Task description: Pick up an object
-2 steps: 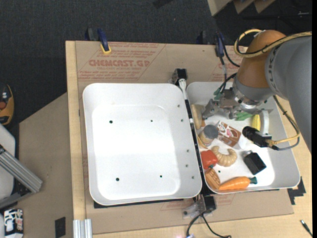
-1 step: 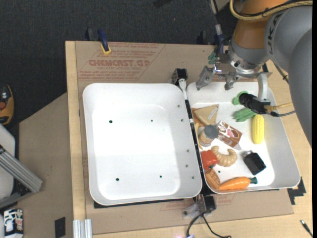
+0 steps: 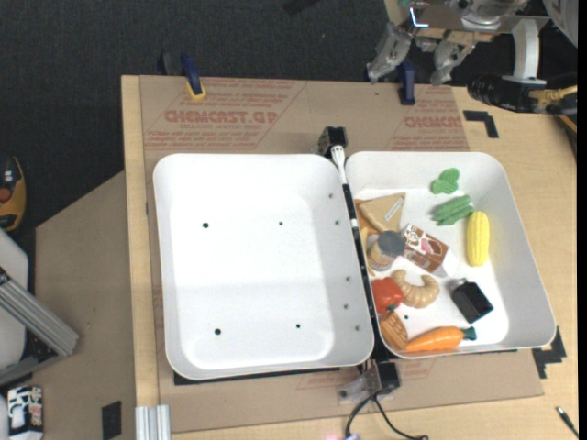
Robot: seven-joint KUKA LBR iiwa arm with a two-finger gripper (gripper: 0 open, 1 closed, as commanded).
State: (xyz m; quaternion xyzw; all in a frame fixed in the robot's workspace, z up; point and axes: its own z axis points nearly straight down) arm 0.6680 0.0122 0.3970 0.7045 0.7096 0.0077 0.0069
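**Gripper High Above the Bins**

Brown board (image 3: 275, 108) covered the bench, bearing two white bins. At the frame's top, the arm was cut off; its gripper (image 3: 415, 60) hung with fingers spread, pinching nothing. Toy food crowded the right bin (image 3: 518, 246): corn (image 3: 477, 237), carrot (image 3: 435, 340), croissant (image 3: 420, 289). Smaller pieces overlapped, hard to identify.

Right bin (image 3: 523, 273) as landmark. Far corner: two green pieces (image 3: 449, 195). Yellow corn (image 3: 477, 237) just below them. Mid-bin: small brown carton (image 3: 425, 247), croissant (image 3: 421, 289), red piece (image 3: 387, 292). Black block (image 3: 471, 301) toward near wall. Orange carrot (image 3: 433, 340) lying along near edge.
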